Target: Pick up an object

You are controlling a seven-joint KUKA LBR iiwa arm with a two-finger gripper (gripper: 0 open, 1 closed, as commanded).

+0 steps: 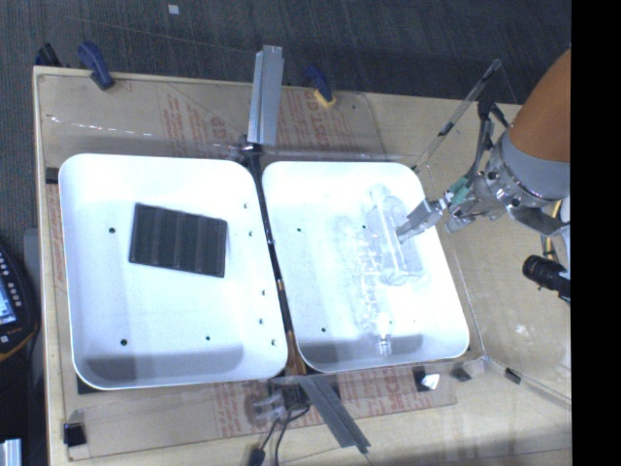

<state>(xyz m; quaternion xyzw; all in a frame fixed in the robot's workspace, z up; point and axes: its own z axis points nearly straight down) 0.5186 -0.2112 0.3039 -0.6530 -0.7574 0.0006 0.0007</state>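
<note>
Clear plastic pieces [380,255] are crowding the right bin [320,338] beneath me. A dark ribbed pad [179,240] is lying in the left bin [97,348], with open floor surrounding it.

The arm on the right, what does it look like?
The arm is grey with a broad orange band above the wrist. It narrows to a small metallic gripper with thin grey fingers. Thin dark cables or rods run beside the wrist.

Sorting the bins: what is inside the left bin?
The left bin holds one dark ribbed rectangular pad, lying flat. Whatever lies under it is covered.
</note>
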